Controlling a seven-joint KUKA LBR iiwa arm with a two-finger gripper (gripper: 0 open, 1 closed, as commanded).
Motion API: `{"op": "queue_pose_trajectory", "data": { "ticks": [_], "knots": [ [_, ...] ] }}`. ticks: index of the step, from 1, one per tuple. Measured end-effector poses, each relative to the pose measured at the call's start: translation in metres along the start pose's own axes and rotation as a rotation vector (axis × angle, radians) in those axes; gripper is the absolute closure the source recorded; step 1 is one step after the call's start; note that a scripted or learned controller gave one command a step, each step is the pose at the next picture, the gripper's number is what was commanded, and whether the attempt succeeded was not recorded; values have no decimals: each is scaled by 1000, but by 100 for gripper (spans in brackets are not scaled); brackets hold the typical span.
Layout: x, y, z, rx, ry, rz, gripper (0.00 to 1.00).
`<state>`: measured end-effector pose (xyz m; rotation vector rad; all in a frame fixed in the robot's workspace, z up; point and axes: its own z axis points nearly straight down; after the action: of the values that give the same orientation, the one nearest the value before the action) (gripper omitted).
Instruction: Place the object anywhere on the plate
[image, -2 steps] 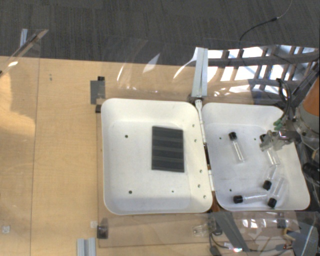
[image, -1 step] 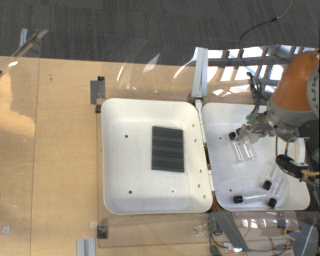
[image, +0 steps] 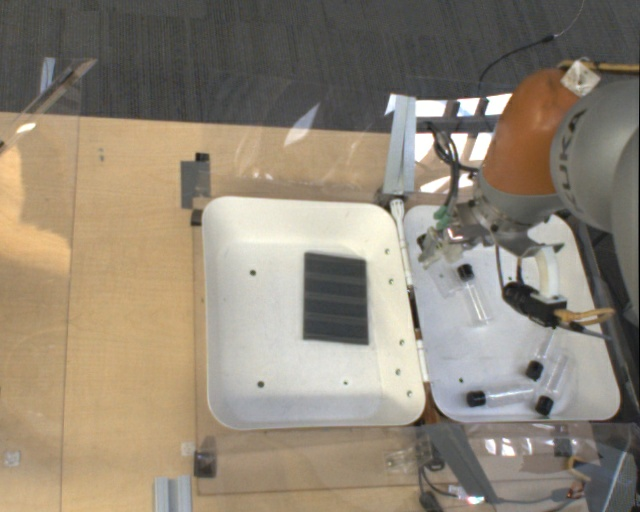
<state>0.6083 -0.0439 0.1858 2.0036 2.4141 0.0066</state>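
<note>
Orange band of the arm sits highest, nearest the lens, w/ the gripper hung below it over the far-left corner of the right bin. Whether the gripper is wide or narrow cannot be told; nothing is seen held in it. A clear capped tube, judged to be the object, lies flat on the bin floor just beside the gripper on the near side, apart from it. More tubes are scattered near the bin's near edge. The dark ribbed plate is seen mid left bin, well apart. Risks: the slim, round, see-through tube could be rolled or missed at closure, or be dropped over the rims between bins if gripped off-centre.
</note>
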Motion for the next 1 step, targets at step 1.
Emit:
{"op": "queue_pose_trajectory", "data": {
  "ticks": [1],
  "knots": [
    [72,-28,-22,1,1,-138,100]
  ]
}}
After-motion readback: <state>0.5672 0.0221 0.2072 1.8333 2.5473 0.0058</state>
